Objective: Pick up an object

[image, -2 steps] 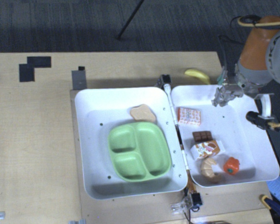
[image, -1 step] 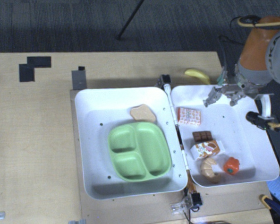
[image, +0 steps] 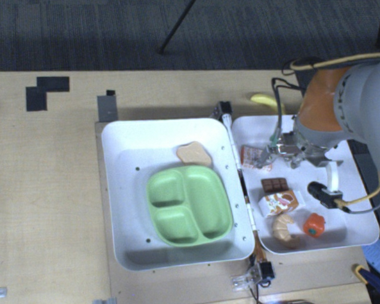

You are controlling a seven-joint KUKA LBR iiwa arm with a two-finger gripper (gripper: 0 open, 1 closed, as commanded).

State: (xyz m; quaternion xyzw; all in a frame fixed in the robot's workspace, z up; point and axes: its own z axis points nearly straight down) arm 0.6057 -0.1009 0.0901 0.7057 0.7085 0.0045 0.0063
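My gripper (image: 281, 150) is low in the right bin (image: 359, 189), near its back left part, under the grey wrist with the orange band. A crinkled red and white packet (image: 253, 156) lies right beside the gripper's left side, touching or nearly touching it. In front of it lie a brown chocolate bar (image: 275, 185), a white snack packet (image: 280, 203), a tan croissant (image: 284, 228) and a small orange-red object (image: 314, 224).
The left bin (image: 126, 203) holds a green divided plate (image: 189, 204) and a tan slice of bread (image: 194, 153) behind it. A yellow banana (image: 262, 99) lies on the bench behind the right bin. A wall between the bins runs close to the packet.
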